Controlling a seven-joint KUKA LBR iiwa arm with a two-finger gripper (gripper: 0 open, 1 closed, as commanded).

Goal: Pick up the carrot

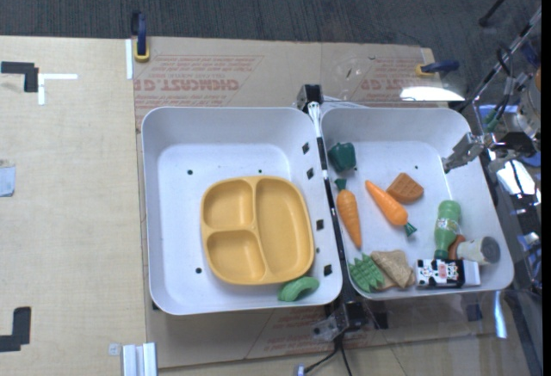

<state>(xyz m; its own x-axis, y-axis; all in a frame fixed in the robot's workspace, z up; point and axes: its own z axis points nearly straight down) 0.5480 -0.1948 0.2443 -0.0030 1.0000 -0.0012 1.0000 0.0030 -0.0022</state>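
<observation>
Gripper [469, 151] at right bin's [413, 129] far right rim (can't tell you its state), two carrots [349, 218] [386, 204] lying mid-bin, well clear of it.

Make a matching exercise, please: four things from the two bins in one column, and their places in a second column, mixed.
Things:
1. yellow plate
2. green bottle
3. dark green pepper
4. green pea pod

Places:
A. right bin, near its right wall
B. middle of the left bin
C. left bin, near corner, just beside the plate's rim
D. right bin, far left corner, by the divider

Pairs: 1-B, 2-A, 3-D, 4-C
</observation>
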